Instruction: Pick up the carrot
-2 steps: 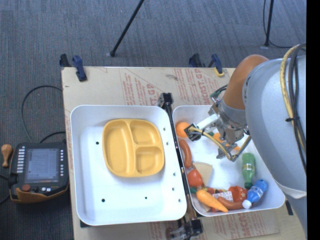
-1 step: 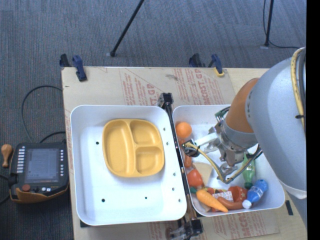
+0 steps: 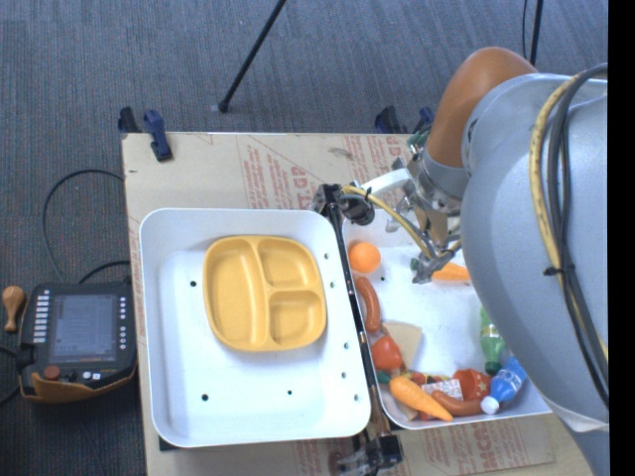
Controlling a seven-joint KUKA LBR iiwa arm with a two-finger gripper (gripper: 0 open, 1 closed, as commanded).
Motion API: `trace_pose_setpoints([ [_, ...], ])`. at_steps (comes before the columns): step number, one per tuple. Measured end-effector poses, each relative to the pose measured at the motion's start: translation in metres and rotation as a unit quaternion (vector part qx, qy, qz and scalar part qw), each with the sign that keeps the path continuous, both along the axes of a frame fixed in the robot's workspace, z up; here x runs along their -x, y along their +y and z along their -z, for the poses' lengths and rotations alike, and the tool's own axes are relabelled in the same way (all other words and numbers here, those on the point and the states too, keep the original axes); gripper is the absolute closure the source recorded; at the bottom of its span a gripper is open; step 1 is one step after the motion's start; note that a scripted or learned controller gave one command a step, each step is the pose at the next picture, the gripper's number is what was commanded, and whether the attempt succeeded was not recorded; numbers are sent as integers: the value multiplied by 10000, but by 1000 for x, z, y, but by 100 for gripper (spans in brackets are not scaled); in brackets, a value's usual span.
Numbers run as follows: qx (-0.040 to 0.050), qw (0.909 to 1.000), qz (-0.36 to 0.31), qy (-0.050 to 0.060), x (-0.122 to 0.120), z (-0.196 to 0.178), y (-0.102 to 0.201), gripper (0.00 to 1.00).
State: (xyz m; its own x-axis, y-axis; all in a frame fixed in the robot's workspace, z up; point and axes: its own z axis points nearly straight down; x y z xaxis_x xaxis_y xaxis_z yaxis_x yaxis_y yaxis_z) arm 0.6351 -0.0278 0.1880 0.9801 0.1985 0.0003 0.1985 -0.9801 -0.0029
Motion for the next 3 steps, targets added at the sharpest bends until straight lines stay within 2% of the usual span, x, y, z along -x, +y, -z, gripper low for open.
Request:
trace_pose_setpoints([
  [1, 3, 10000, 7, 26, 33, 101, -55, 0],
  [2, -12, 10000, -20, 37, 33, 91, -54, 100],
  [3, 0, 10000, -3, 11, 107, 0, -22, 100],
])
